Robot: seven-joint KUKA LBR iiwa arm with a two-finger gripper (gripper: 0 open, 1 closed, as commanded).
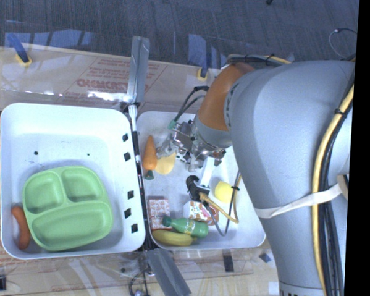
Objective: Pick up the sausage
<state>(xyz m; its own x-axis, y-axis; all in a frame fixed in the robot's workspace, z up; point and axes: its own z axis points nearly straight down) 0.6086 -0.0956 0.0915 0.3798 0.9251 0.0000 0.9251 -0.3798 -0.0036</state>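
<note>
Reddish-brown and small, the sausage [19, 227] is lying in the left bin [62, 122], tucked against its near left wall and touching the edge of the green divided plate [67, 207]. We are judging the task as barely begun: nothing is lifting it, and our arm [284, 137] is reaching over the right bin [245, 237] instead, well apart from the target. Our pincer [188, 149] is hanging among the clutter there, near the carrot [149, 155] and a pale yellow piece [165, 165]; whether it is open or closed we cannot tell, since cables and the wrist are crowding it. A yellow ball [223, 191], a green bottle [187, 226], a banana [173, 238] and a small printed packet [158, 207] are also sitting in that bin. What is left, as we are reading it, is the whole job: crossing to the left bin, descending and closing on the sausage. Red printing on the cardboard [102, 78] behind the bins is too faint to read; "UKA" is showing on the arm's base.
</note>
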